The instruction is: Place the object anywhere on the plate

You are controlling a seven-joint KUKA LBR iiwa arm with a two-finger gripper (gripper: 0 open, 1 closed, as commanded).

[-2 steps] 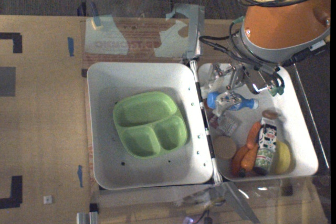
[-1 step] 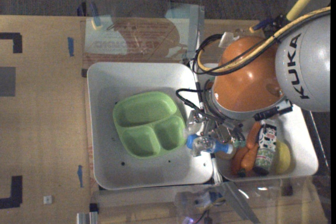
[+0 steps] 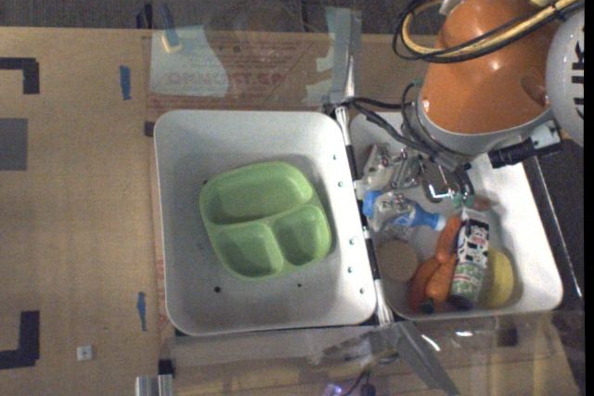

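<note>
In the right bin, nearest the camera, a carrot, a small carton and a yellow fruit lie crowded together, none yet picked. Just beyond, the gripper hangs low over a blue-and-white packet; its state cannot be told. Judged so, the picking step is in hand, and next comes a firm grasp, then a carry to the green divided plate in the left bin.

The grey arm reaches in from the right, its hand pointing down.

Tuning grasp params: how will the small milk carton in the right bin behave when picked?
The milk carton looks boxy, so flat sides should suit the fingers, though thin walls may dent. It lies wedged between a carrot and a yellow fruit, so neighbours will likely shift. Probably light.
</note>
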